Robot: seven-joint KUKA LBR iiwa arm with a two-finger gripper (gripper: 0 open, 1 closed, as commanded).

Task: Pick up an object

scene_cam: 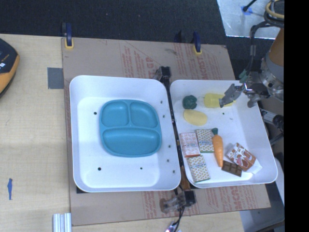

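The right bin (pixel 263 129) holds several small items. At its back lie a dark green lump (pixel 189 101), a pale yellow piece (pixel 212 100) and a yellow oval (pixel 195 117). An orange carrot (pixel 218 149) lies in the middle, with small printed boxes (pixel 189 144) to its left. A snack packet (pixel 240 156) and a chocolate bar (pixel 231 168) sit at the front right. My gripper (pixel 238 101) hangs over the back right of this bin, open, its left finger (pixel 227 98) just over the pale yellow piece's right end. Nothing sits between the fingers.
The left bin (pixel 82 129) holds a blue divided plate (pixel 130 128). Clamps (pixel 68 35) pin the cardboard base at the back. An orange and black device (pixel 6 64) lies at the far left on the bench.
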